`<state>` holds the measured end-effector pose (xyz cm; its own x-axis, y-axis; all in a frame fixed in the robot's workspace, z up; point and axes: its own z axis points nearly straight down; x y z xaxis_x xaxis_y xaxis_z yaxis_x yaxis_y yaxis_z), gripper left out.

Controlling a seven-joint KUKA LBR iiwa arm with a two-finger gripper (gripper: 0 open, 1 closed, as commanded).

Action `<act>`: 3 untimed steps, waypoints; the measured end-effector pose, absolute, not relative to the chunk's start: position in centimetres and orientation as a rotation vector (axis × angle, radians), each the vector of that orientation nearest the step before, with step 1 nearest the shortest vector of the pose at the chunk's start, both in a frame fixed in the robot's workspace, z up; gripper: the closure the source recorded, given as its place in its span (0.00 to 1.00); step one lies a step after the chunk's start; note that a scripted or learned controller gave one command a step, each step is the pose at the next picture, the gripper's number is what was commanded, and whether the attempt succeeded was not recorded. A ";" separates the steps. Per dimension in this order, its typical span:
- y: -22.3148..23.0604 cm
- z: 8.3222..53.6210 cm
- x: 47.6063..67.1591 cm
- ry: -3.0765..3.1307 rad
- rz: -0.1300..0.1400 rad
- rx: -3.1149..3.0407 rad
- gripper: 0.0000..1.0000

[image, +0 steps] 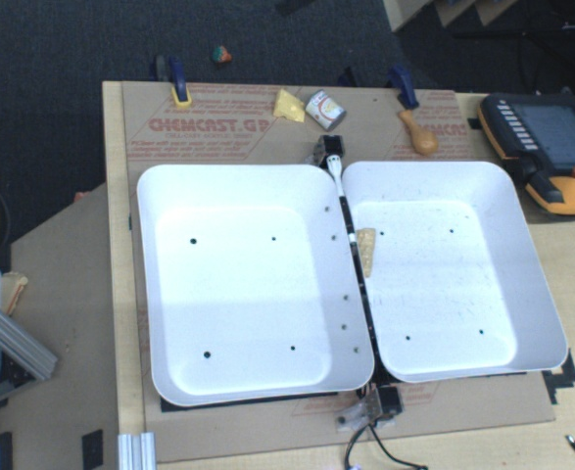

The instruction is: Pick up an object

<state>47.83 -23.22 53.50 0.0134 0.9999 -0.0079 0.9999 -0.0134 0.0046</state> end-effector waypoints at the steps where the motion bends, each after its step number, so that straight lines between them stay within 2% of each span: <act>1: -15.0 42.4 47.9 2.238 -0.007 2.222 1.00; 2: -9.0 45.9 48.0 2.224 0.007 2.211 1.00; 3: -18.0 54.0 48.7 2.207 0.004 2.219 1.00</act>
<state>48.69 -17.99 53.97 0.0054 1.0000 -0.0064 0.9999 -0.0053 0.0104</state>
